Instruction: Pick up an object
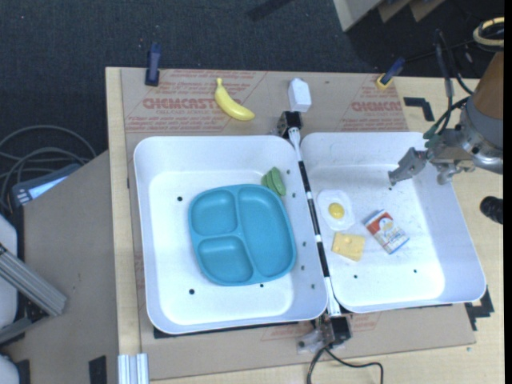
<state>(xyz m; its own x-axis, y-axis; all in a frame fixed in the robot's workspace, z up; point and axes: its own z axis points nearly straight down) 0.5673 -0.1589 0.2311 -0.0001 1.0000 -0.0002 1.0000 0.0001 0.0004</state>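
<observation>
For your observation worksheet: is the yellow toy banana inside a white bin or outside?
Outside. The yellow toy banana lies on the bench board behind the left white bin.

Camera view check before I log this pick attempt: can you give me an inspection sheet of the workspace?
Surface: cardboard-topped bench bearing left bin and right bin side by side.
Job's things: in the right bin, fried egg toy, yellow cheese wedge, small red and white carton; in the left bin, blue divided plate with a green piece at its top right edge.
Clutter: banana on the bench behind the left bin.
Grippers: gripper over the right bin's far right part, holding nothing.
Cables: coiled cables on the floor at left; a cable at the front edge.
Surroundings: dark carpet.
</observation>
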